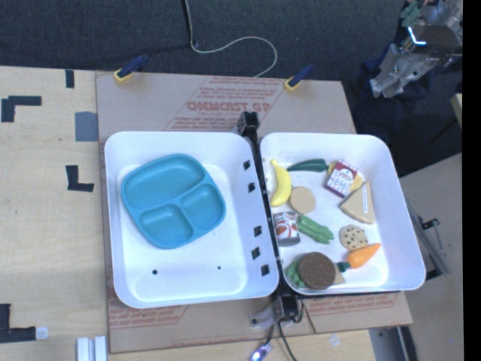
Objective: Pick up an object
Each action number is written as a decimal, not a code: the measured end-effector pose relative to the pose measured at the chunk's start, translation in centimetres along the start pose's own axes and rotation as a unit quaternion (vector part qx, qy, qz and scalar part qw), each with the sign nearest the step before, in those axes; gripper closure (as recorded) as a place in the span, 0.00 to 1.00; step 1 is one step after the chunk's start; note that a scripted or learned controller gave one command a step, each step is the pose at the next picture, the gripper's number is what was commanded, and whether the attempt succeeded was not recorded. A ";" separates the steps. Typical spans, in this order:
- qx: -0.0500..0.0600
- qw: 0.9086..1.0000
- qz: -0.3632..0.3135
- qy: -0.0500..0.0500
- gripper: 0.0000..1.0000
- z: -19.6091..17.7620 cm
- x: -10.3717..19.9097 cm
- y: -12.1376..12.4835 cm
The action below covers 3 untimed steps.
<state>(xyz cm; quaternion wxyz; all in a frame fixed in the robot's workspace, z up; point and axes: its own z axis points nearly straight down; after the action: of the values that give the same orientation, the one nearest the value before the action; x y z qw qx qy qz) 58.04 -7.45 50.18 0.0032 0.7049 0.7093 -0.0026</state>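
Observation:
The right bin (pixel 391 171) holds several toy foods: a yellow banana (pixel 280 184), a green bean pod (pixel 307 165), a red carton (pixel 340 178), a sandwich wedge (pixel 359 203), a tan disc (pixel 303 200), a small can (pixel 286 228), a green pickle (pixel 315 229), a cookie (pixel 352 237), a carrot (pixel 364 255) and a burger (pixel 316 271). My gripper (pixel 385 86) hangs high at the upper right, beyond the bin's far corner and away from all of them. Nothing shows between its fingers.
A blue divided plate (pixel 173 199) lies in the left bin (pixel 120 269). A black hinge strip (pixel 255 201) runs between the bins. Both bins rest on a cardboard sheet (pixel 218 104) held by two clamps. A cable (pixel 225 45) loops across the dark floor behind.

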 end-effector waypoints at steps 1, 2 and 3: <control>0.000 1.000 0.000 -0.001 1.00 -1.0 0.0 0.0; 0.000 1.000 0.000 -0.001 1.00 -2.0 0.0 0.1; 0.000 1.000 -0.001 -0.002 1.00 -3.0 0.1 0.1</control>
<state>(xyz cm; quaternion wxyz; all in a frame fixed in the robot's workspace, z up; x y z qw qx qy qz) 58.15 -7.37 53.19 0.0044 0.7044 0.7098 -0.0037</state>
